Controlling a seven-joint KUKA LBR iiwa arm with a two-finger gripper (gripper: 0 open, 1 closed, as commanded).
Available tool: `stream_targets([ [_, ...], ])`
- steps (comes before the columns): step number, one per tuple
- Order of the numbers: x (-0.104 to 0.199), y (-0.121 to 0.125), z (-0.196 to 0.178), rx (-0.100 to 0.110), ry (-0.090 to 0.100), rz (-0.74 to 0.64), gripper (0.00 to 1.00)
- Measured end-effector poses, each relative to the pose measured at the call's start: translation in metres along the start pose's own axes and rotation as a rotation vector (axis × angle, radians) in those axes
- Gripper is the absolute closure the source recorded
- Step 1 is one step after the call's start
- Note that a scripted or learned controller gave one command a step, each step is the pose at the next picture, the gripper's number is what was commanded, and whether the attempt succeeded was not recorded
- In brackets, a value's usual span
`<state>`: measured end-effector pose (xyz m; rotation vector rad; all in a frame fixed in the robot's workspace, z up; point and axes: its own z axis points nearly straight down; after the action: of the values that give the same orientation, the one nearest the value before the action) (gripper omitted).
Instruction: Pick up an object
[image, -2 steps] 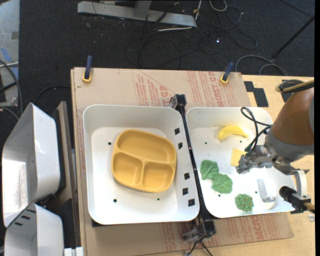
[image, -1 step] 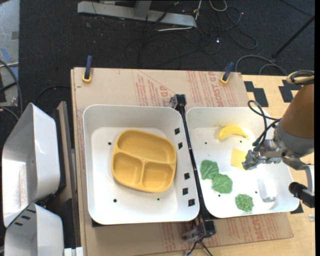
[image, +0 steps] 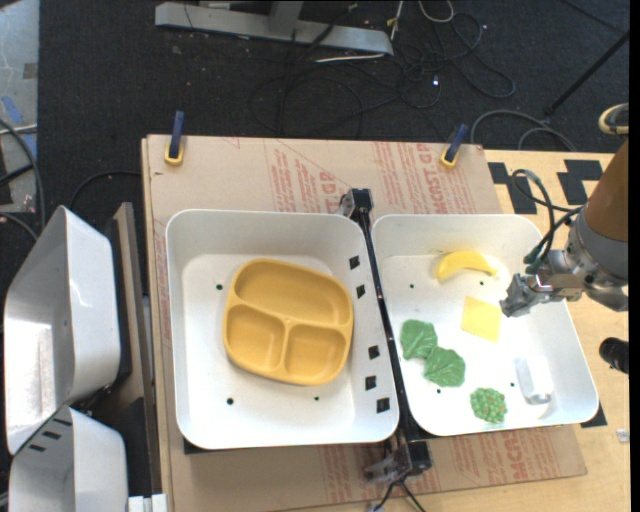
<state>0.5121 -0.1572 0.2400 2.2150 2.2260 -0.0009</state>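
Yellow tray (image: 288, 322): seated in left bin (image: 190, 300).
Right bin (image: 570, 390): green leaves (image: 432, 352), yellow square (image: 481, 319), banana (image: 465, 263) are held.
Gripper (image: 518, 297): positioned beside square, nothing gripped; finger state cannot be told.

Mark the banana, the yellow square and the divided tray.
banana (image: 466, 263): camera view, middle of its curved body.
yellow square (image: 481, 319): camera view, centre of its flat face.
divided tray (image: 288, 283): camera view, floor of its large top compartment.
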Motion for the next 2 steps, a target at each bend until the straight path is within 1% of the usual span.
stream_targets([
  [1, 0.054, 0.015, -0.005, 0.004, 0.003, -0.005, 1.0],
  [2, 0.096, 0.03, 0.006, 0.005, 0.002, -0.004, 1.0],
])
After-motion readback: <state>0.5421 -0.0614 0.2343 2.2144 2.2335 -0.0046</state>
